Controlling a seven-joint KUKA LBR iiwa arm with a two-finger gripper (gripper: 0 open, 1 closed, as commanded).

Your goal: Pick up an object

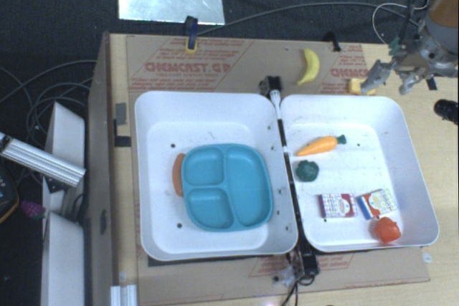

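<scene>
1. Nearest the viewer, in the right bin [412, 154], front corner: one red-orange round fruit-like item [388, 229].
2. Just behind it, two small cartons side by side: one red and white carton [336, 206], one carton with red, white and blue print [376, 202], the latter close to the red-orange item.
3. Mid-bin, one dark green lump [307, 170]; just behind it, one orange carrot [318, 145] with a green tip, lying at a slant. Count for the right bin: five items.
4. Left bin [158, 154]: one blue divided plate [226, 186] with three compartments, and one orange flat item [176, 173] tucked against the plate's left edge, partly hidden. Count: two items.
5. On the counter [237, 64] behind the bins: one yellow banana [310, 66], and one small yellow item [356, 86] by the right bin's back rim.
6. Gripper [391, 79]: one, at the back right, above the counter just behind the right bin. Jaws stand spread apart with nothing between them; the small yellow item lies just beside the nearer finger.
</scene>
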